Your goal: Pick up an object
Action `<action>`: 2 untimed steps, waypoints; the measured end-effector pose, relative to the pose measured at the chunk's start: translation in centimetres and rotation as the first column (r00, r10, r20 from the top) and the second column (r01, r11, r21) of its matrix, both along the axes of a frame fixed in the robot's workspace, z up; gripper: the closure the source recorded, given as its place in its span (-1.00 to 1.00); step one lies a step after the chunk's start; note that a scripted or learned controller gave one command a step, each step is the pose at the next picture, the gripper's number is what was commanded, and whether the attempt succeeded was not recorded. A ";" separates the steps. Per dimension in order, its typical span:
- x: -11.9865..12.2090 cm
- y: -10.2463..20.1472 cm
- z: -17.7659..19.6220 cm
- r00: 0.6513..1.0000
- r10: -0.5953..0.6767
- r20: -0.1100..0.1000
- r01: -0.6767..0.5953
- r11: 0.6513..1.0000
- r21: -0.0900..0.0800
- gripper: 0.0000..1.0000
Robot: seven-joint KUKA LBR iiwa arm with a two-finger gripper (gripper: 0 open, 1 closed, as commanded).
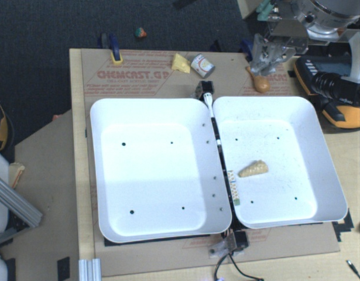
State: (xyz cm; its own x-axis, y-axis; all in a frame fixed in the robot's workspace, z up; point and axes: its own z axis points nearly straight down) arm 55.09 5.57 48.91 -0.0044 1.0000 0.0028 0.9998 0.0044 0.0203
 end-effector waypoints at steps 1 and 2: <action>5.8 7.9 -11.0 0.999 0.002 -0.032 -0.003 1.000 -0.003 1.00; 1.0 10.8 -16.4 1.000 0.000 -0.031 0.000 1.000 -0.003 1.00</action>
